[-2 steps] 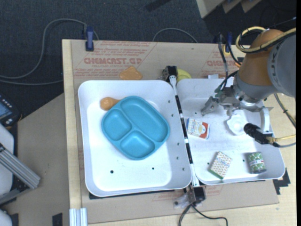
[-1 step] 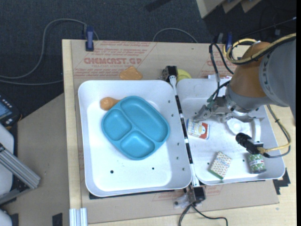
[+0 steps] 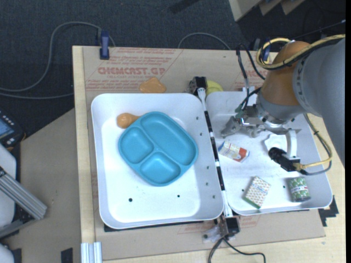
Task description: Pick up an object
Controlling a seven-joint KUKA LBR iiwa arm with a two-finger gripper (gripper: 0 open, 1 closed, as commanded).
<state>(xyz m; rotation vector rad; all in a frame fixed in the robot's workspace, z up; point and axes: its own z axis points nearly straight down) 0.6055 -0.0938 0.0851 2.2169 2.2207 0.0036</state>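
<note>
gripper above the right bin, fingers spread open, holding nothing. small carton lies just below it. blue tray in left bin.

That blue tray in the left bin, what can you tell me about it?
The blue tray is a sky-blue dish with rounded corners, plastic by the look of it, split by raised ridges into three compartments, all bare. It lies flat and right way up, turned at a slant, on the floor of the left bin, towards its upper half. An orange thing sits at its upper left edge, seemingly touching it.
</note>
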